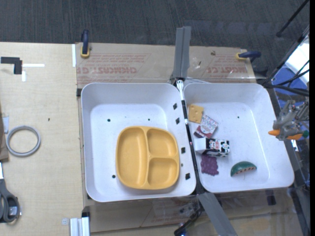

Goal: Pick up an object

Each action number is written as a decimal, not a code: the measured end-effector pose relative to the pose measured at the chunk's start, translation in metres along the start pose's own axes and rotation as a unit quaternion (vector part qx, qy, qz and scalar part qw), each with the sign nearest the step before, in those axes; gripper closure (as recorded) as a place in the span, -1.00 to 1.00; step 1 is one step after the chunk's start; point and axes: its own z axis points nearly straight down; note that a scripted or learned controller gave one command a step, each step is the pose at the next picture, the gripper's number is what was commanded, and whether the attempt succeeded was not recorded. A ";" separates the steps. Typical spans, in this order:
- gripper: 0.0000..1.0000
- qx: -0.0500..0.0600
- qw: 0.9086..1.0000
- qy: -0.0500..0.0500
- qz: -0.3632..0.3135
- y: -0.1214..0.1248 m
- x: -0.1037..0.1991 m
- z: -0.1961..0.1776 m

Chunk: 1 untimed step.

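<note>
You'll find the gripper [287, 127] at the right bin's [256, 97] right rim; whether its jaws are open, you cannot tell. The watermelon slice [243, 168] lies near that bin's front, the plate [147, 157] in the left bin [98, 132].

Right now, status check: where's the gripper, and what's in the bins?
Gripper at right bin's right rim, holding nothing visible. Cheese slice, cow-print carton, grapes, watermelon slice untouched. Yellow divided plate in left bin.
</note>
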 end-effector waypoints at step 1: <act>1.00 0.000 0.989 -0.002 -0.148 -0.023 0.020 -0.063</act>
